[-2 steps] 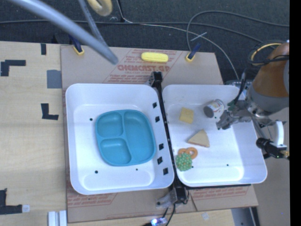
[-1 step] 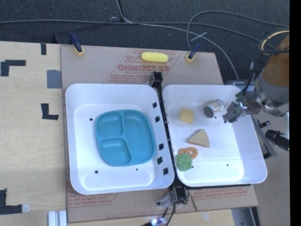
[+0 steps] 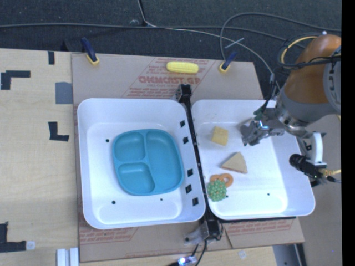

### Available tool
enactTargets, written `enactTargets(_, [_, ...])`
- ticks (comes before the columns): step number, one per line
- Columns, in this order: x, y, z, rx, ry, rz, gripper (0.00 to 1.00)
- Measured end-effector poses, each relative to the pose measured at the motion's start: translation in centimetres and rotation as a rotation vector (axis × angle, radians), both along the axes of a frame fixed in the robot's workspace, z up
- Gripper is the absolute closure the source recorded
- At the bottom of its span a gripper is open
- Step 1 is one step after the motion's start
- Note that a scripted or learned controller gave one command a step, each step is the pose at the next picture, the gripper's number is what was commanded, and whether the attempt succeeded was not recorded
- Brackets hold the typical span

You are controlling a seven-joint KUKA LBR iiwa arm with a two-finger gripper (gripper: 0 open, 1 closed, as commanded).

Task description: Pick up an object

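Over the right-hand shallow white bin [image 3: 288, 204], near its upper right part, I see the tool [image 3: 250, 133] hanging off the grey arm with its orange band [image 3: 316, 65]. It is dark and small from here, and I cannot tell how it is set; nothing visible sits in it. Just to its left, apart from it, lies a pale yellow square block [image 3: 220, 136]. Below that rests a tan wedge-shaped piece [image 3: 235, 163], and lower left of the wedge an orange ring [image 3: 223, 178] touches a green bumpy ball [image 3: 217, 190]. In the left-hand white bin [image 3: 89, 148] I see a blue plastic divided plate [image 3: 148, 161] lying flat. Beyond the bins, on the cardboard sheet [image 3: 127, 76] covering the counter, lies a yellow banana-like toy [image 3: 182, 67].
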State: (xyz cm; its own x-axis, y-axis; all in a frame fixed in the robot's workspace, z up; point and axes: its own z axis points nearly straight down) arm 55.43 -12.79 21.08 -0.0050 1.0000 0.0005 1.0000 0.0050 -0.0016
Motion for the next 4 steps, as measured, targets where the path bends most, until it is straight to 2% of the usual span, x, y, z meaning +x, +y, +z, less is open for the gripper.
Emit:
enactTargets(1, [1.0,4.3,-0.1,0.0,-0.001,0.0,1.0])
enactTargets(3, [2.3,14.8,-1.4,0.0,0.0,0.001,1.0])
enactTargets(4, [2.7,20.2,0.5,0.001,-0.001,0.002,1.0])
